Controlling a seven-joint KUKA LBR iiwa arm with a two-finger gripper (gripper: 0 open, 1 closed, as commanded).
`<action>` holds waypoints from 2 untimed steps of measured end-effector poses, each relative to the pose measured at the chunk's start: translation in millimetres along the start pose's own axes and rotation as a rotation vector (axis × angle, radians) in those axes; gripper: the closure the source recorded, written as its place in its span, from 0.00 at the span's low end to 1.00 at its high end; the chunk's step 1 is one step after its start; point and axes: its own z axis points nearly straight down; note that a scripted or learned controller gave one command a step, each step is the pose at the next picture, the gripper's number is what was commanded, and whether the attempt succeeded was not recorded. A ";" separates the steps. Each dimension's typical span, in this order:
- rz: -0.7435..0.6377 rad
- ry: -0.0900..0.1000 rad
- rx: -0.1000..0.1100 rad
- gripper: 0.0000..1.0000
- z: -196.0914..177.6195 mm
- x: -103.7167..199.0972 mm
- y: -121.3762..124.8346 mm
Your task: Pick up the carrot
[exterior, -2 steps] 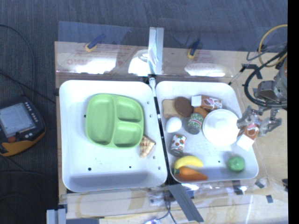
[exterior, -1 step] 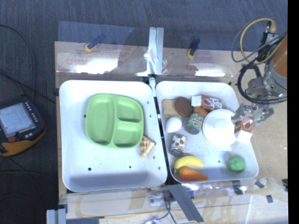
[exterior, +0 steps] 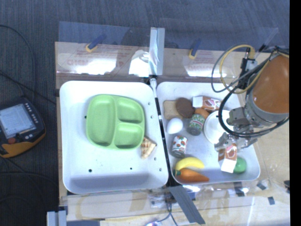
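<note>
While two-finger gripper (exterior: pixel 229 142) hangs over right bin (exterior: pixel 211 176), state unclear to us, we note orange tapered carrot (exterior: pixel 192 175) lies near-left of it, long axis left-right, touching yellow banana (exterior: pixel 189 163).

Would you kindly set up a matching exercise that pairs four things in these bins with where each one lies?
Things:
1. carrot
2. green plate
3. white egg
4. banana

Places:
A. middle of the left bin
B. near edge of the right bin, just below the banana
C. right bin, close to the divider, below the brown cookie
D. right bin, just above the carrot

Pairs: 1-B, 2-A, 3-C, 4-D
</note>
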 end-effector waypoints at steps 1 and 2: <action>-0.063 0.002 0.002 1.00 -30.0 47.0 12.3; -0.348 -0.002 -0.002 1.00 -28.2 62.7 -7.0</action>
